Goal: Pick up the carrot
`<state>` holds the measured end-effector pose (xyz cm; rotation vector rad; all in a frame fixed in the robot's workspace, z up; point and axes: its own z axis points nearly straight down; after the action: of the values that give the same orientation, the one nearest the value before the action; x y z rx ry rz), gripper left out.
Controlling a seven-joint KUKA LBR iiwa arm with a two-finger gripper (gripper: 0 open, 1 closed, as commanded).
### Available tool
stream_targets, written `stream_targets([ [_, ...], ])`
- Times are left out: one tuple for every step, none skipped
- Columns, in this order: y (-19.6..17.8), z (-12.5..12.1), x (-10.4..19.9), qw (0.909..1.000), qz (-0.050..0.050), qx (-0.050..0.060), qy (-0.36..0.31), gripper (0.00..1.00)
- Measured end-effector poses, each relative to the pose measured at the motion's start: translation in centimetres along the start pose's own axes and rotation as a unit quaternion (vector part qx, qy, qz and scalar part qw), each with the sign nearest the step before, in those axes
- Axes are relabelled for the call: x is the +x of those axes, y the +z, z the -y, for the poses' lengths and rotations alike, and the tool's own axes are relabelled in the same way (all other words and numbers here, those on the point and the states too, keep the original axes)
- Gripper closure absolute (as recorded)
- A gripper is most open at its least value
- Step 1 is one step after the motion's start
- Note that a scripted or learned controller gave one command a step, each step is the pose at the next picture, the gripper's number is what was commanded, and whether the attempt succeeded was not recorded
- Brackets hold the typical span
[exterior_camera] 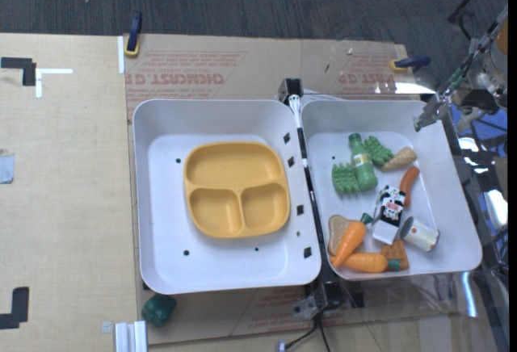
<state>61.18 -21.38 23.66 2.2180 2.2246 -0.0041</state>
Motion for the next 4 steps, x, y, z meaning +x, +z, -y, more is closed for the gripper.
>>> stream_targets([
  [-3.5, 9.9, -0.9, 0.9999, 0.000, 0.000, 0.015, 0.00],
  [-0.6, 13.2, 2.0, 0.9707, 0.000, -0.001, -0.240, 0.00],
  [3.4, 13.1, 5.3, 0.9526, 0.001, -0.003, -0.304, 0.00],
  [4.5, 13.2, 13.1, 0.9513, 0.000, -0.002, -0.308, 0.00],
])
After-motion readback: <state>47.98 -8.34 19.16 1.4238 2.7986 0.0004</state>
